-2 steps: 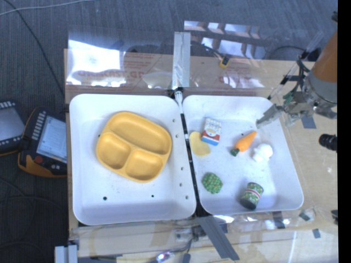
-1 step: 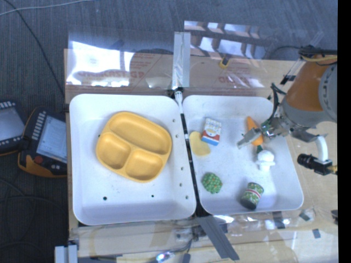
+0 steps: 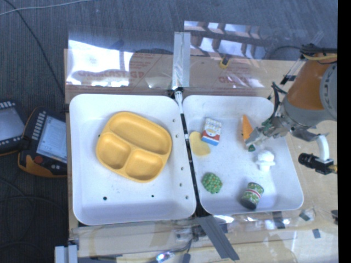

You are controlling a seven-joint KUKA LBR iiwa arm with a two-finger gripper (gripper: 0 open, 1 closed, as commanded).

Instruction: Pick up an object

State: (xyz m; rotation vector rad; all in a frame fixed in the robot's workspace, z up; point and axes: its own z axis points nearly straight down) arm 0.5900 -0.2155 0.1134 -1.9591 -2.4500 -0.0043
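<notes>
The gripper (image 3: 258,139) hangs low over the right bin (image 3: 285,201), toward its far right part, and its tip sits just beside the lower end of an orange wedge (image 3: 247,127). Whether anything is caught at the tip, or how wide it stands, cannot be told — the tip is small and dark against the white floor.

The wedge is the nearest thing to pick. It lies immediately to the left of the tip and a little toward the far edge of the bin, its long axis running from far edge to near edge, narrow end pointing to the far edge. It looks like a flat orange slice, plain in colour.

Just toward the near edge from the tip lies a small white lump (image 3: 265,159), close by but apart from it. Farther out, a small printed carton (image 3: 211,131) stands near the bin's left wall with a yellow disc (image 3: 199,146) touching its lower left side. A green knobbly ball (image 3: 211,182) and a tipped can (image 3: 252,195) lie along the near edge.

The left bin (image 3: 88,201) carries a yellow divided tray (image 3: 134,145) — well apart from the arm's reach just now.
</notes>
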